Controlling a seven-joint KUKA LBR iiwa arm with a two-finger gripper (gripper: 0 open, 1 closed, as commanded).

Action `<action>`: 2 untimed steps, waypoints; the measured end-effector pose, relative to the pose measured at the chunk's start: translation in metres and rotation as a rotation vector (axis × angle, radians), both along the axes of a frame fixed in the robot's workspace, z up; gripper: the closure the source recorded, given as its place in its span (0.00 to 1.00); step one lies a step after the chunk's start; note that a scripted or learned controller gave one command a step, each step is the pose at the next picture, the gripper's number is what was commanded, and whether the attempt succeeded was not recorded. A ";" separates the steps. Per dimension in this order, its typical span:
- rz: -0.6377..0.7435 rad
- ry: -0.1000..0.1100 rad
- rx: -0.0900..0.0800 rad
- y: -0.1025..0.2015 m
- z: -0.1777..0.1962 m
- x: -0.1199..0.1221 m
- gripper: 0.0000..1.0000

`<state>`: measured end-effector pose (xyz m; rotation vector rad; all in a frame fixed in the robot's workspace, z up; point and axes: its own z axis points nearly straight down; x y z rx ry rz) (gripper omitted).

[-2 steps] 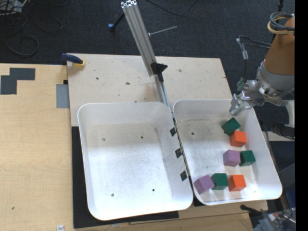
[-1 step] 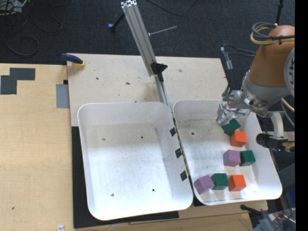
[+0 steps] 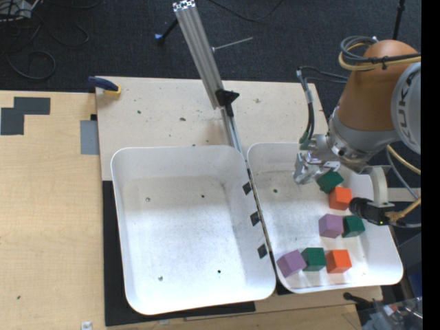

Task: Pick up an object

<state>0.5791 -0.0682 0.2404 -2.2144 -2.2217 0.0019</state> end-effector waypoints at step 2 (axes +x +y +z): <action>0.001 0.002 0.000 0.105 -0.010 -0.035 1.00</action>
